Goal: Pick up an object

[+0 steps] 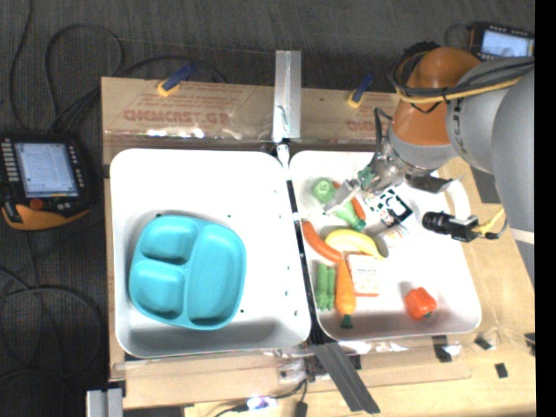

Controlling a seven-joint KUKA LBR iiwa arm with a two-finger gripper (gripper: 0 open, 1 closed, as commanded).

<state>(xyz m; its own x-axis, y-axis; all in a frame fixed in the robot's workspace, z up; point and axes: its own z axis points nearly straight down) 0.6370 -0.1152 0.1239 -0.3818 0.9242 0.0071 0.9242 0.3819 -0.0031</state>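
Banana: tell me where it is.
The banana lies in the right bin, near its middle, between the red sausage and the card.

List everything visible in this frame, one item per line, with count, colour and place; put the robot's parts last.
Bins: 2, white, side by side on the bench.
Divided plate: 1, turquoise, in the left bin.
Banana: 1, yellow, middle of the right bin.
Carrot: 1, orange, near edge of the right bin.
Sausage-like piece: 1, orange-red, by the right bin's left wall.
Cucumber-like piece: 1, green, left of the carrot.
Round item: 1, green, far part of the right bin.
Pepper-like item: 1, red-orange, near right corner of the right bin.
Handheld screen: 1, black and orange, left of the bench.
Clamps: 2, blue and yellow, on the far board.
Arm: 1, grey with orange band, from the right.
Gripper: 1, dark, over the right bin's far part.
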